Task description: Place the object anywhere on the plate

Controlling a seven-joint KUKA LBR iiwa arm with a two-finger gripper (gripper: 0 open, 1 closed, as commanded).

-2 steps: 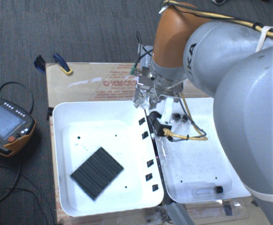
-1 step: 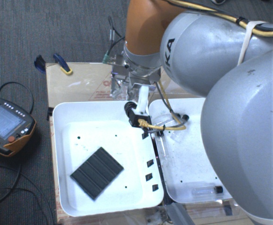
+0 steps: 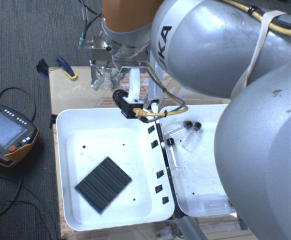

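Note:
A dark grey ribbed square plate point(image 3: 104, 184) lies flat in the left bin point(image 3: 68, 134), toward its front, with nothing on it. Several clear vials with black caps point(image 3: 189, 132) lie in the right bin point(image 3: 205, 184) near its back left corner. Another clear piece point(image 3: 216, 204) rests near that bin's front. My gripper point(image 3: 105, 79) hangs below the orange band, over the bench beyond the left bin's far rim, well away from the plate. I see nothing clearly held in it.
The big grey arm point(image 3: 225, 44) covers the upper right and much of the right bin. Black clips point(image 3: 158, 174) line the wall between the bins. A blue and yellow clamp point(image 3: 60, 66) sits at the bench's back left. A teach pendant point(image 3: 8, 134) lies on the floor.

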